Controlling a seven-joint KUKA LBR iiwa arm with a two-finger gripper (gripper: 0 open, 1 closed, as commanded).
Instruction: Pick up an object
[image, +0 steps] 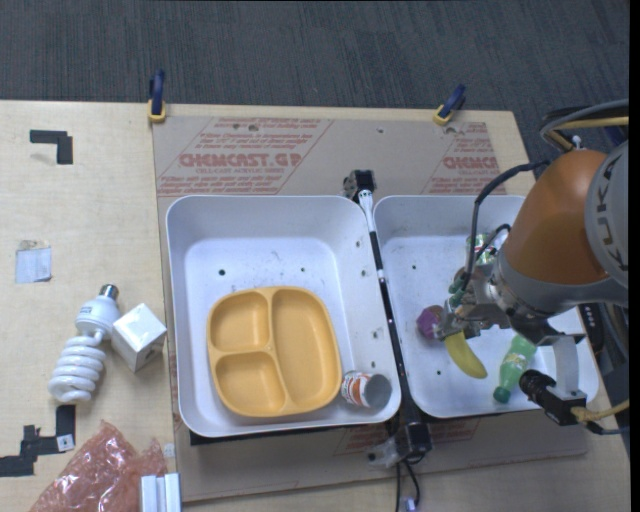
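In the right bin (420, 250) lie a small purple fruit (431, 321), a yellow banana (466, 356) and a green bottle (512, 366). My gripper (463, 317) is low in that bin, right beside the purple fruit and just above the banana's upper end. The grey and orange wrist (555, 235) covers much of the bin's right side and hides the gripper's own parts. Whether anything is held I cannot tell.
The left bin (250, 235) holds a yellow divided plate (272, 350) and a small tipped-over cup (366, 389) at its front right corner. On the bench to the left lie a spiral light bulb (82, 350), a white cube (139, 335) and a red mesh bag (95, 470).
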